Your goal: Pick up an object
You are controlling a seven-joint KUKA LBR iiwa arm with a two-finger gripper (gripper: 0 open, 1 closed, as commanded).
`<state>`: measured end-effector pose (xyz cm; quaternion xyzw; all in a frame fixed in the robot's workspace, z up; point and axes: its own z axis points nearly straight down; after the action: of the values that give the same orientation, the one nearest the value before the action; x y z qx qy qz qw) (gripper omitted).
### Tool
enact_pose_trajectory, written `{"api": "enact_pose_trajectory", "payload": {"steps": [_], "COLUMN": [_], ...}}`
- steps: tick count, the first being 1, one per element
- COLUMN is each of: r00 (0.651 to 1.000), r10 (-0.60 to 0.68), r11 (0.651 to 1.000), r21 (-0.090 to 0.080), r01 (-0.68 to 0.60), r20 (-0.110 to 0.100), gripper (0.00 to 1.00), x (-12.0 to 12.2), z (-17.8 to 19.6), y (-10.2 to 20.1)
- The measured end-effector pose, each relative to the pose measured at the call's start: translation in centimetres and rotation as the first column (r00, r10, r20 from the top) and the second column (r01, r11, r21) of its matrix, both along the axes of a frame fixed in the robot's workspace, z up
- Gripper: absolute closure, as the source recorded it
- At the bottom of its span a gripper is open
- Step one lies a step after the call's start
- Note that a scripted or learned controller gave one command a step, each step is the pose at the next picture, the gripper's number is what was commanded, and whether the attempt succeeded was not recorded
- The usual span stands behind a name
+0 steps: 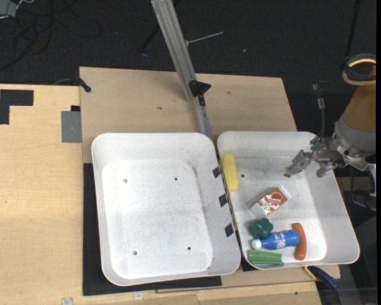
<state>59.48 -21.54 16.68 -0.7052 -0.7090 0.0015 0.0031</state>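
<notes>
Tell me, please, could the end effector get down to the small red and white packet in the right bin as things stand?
Probably yes. The end effector hangs over the right bin, and the red and white packet lies flat by itself, apart from the green object nearest it.

Slanted metal rail (178,53) behind the bins, black cables (13,8) — top left

yellow corn (230,171) at bin's 9 o'clock, red/white packet (271,201) mid, blue bottle (279,239), orange sausage (298,241) & green bits (265,257) ~6 o'clock

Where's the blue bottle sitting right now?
The blue bottle lies in the right bin, near its front edge, between the dark green object and the orange sausage-shaped item.
</notes>
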Motion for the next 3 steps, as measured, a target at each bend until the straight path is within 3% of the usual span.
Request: {"api": "enact_pose_trajectory", "payload": {"steps": [1, 2, 3], "r00": [1.0, 1.0, 1.0], "r10": [0.0, 0.001, 0.003], "r11": [1.0, 1.0, 1.0], "r21": [0.0, -0.001, -0.002], "r01": [0.0, -0.001, -0.003], "r20": [0.0, 0.003, 0.003], "gripper": [0.0, 0.0, 1.0], "x": [0.7, 0.7, 0.8], "z": [-6.0, -7.6, -6.6], "y": [0.3, 0.4, 0.4]}}
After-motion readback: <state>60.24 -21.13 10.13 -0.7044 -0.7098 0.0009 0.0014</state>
